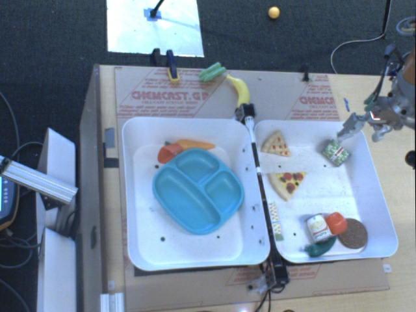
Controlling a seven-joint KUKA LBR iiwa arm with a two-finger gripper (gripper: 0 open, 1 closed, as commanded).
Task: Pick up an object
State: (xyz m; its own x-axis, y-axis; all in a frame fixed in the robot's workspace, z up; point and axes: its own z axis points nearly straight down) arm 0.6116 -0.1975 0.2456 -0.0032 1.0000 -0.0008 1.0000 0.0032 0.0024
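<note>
You bring the gripper (348, 130), whose opening I cannot tell, straight down over the box (335, 152) in the right bin (380, 200), away from its wall.

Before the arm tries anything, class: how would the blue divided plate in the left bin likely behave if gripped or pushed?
The blue plate looks like moulded plastic, so probably stiff and light for its size. It lies flat and wide in the left bin, so it should slide rather than tip or roll. Its low, smooth rim may be hard to pinch, and it partly covers the orange carrot, which may shift.
</note>
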